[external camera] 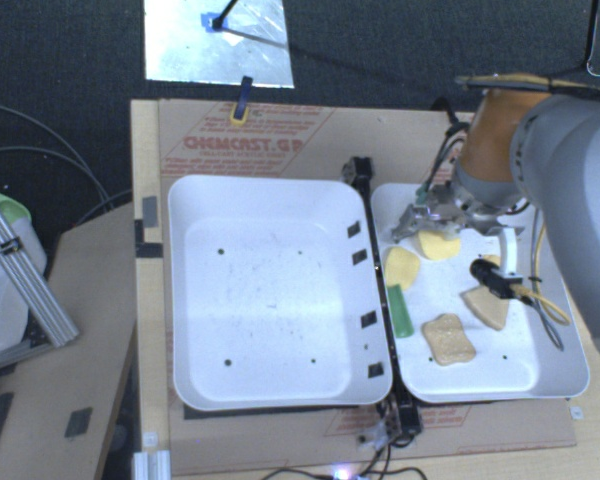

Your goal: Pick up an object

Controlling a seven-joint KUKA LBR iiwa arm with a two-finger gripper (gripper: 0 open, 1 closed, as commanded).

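Two white bins (270, 193), two yellow pieces (402, 266), two tan pieces (449, 338), one green stick (399, 310).

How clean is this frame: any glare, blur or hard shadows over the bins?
Camera view: lighting is even and soft. The left bin reads bright white without blown-out glare. The foil-like sheet above the bench reflects patchily. The arm looks soft and slightly blurred at the right. Items in the right bin, such as the cracker, cast only faint shadows.
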